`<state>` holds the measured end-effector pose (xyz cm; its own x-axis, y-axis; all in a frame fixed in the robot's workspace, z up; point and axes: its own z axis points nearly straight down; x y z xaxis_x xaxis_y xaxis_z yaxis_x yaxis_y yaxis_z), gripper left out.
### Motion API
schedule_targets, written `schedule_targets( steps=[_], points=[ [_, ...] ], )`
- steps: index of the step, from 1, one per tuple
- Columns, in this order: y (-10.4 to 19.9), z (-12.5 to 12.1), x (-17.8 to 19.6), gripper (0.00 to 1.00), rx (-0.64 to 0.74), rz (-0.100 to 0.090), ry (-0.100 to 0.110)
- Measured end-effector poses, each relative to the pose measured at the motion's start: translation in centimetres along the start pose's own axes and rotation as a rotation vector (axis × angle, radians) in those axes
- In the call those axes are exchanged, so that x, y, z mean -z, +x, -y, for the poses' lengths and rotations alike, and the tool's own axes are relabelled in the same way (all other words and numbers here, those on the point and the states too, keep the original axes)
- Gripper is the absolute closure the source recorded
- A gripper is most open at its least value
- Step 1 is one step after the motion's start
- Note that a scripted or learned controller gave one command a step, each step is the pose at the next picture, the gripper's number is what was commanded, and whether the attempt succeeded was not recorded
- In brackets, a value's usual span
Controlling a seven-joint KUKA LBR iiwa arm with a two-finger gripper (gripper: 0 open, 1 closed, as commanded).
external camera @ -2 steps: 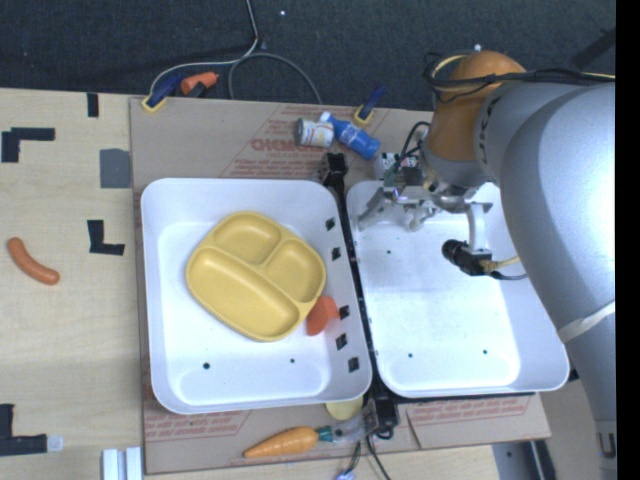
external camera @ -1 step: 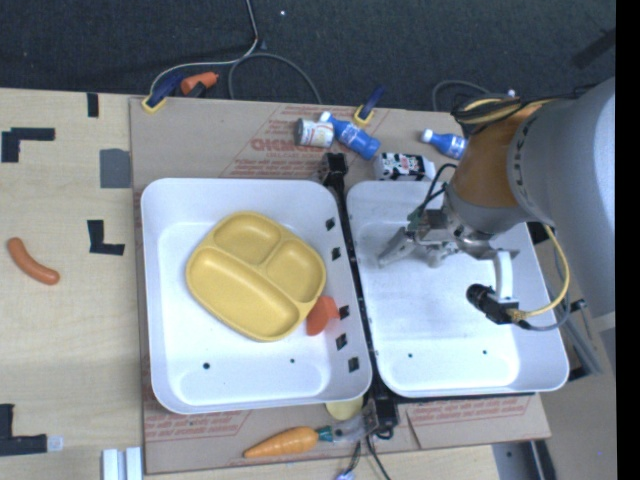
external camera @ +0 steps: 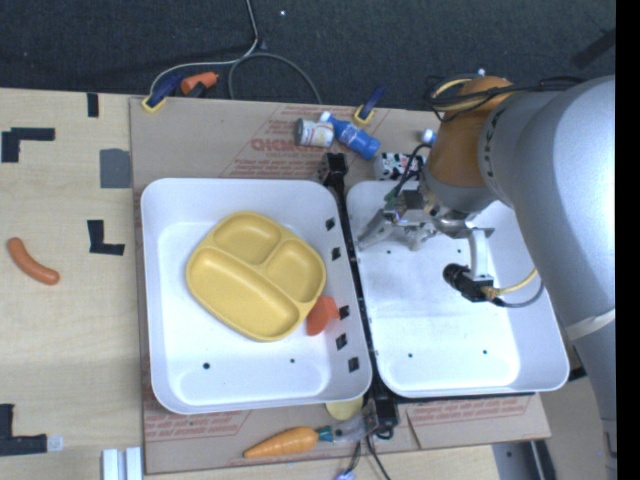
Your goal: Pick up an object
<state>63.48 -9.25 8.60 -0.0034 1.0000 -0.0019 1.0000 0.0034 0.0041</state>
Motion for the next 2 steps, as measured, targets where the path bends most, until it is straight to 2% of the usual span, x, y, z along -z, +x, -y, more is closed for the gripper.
schedule_targets(
  steps=[1,2],
  points=[
    [-0.35,-3.37,-0.11,0.00,0.001,0.002,0.010],
    [-0.50,-3.34,-0.09,0.00,-0.001,0.000,0.006]
  ],
)
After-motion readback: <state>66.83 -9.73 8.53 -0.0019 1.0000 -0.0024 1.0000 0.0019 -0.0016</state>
